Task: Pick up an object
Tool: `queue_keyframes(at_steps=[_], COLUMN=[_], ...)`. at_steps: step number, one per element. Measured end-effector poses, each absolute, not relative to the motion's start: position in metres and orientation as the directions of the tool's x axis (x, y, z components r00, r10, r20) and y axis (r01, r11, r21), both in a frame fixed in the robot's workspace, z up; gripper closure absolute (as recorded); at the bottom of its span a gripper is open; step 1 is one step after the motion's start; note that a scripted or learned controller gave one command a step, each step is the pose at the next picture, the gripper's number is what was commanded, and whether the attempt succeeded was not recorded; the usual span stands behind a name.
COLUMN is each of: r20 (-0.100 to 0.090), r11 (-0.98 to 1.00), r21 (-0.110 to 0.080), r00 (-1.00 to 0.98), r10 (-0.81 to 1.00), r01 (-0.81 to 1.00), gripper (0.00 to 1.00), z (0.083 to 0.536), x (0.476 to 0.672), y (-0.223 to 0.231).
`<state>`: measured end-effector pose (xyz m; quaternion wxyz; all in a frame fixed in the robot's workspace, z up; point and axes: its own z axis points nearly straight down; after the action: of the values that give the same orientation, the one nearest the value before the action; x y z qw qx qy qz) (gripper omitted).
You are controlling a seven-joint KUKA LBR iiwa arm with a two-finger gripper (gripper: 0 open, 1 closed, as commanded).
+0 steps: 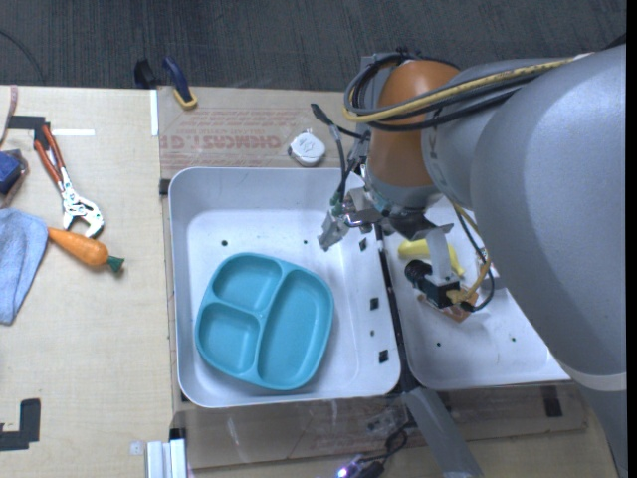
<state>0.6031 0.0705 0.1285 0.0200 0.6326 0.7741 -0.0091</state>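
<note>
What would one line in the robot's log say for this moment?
arm: over the divider between bins | gripper: above left bin, nothing seen held | blue plate: lying in left bin | yellow object: right bin

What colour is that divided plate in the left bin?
Light blue; the divided plate shows clearly in the camera view.

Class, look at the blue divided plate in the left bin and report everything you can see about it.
The blue divided plate is a rounded, light blue dish that looks like smooth plastic, with raised ridges splitting it into three compartments: one long and two smaller. It lies flat, right side up, turned at a slant on the floor of the left white bin, toward its front. Nothing lies in it, and the gripper hangs apart from it.
</note>
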Motion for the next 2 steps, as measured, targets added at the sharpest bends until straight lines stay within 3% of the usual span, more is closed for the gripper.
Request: queue_keyframes(at_steps=[1, 2], r20=[-0.043, -0.045], r11=[0.214, 0.216], r21=[0.009, 0.019], r00=[-0.214, -0.215], r10=[0.976, 0.975], r01=[0.977, 0.976], gripper=[0.0, 0.0], z=[0.1284, 0.129], x=[0.6029, 0.6052], y=[0.0703, 0.0699])
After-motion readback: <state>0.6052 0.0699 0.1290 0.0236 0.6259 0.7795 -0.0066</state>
